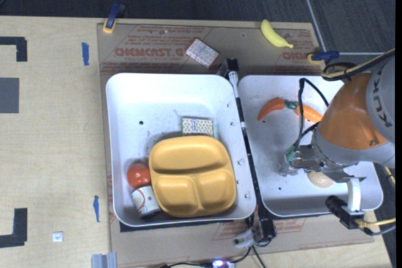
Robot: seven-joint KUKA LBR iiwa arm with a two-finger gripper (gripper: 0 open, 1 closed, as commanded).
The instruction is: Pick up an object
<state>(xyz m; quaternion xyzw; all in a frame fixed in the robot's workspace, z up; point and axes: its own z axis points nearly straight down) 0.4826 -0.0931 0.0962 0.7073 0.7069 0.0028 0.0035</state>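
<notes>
Two white bins sit side by side on the bench [50,135]. Left bin [119,97]: yellow compartment tray [191,174], red ball [138,174] and a small can [145,200] at its left edge, patterned box [197,126] just behind the tray. Right bin [264,185]: orange carrot-like toy [274,107] near the back wall, a pale egg-shaped object [320,179] toward the front. Arm is low over the right bin, hand [300,160] just beside the pale object; the wrist hides the grasping end, so how far open it is, or whether it has anything, cannot be told. Judgement: approach/descent step, most likely aimed at the pale object; no grasp confirmed. Next move calls for centring the hand over that object, closing, then lifting clear of the bin floor. Rounded shape may roll or squirt out sideways. Outside the bins, on the cardboard: banana [276,34] and a small checked packet [201,52].
</notes>
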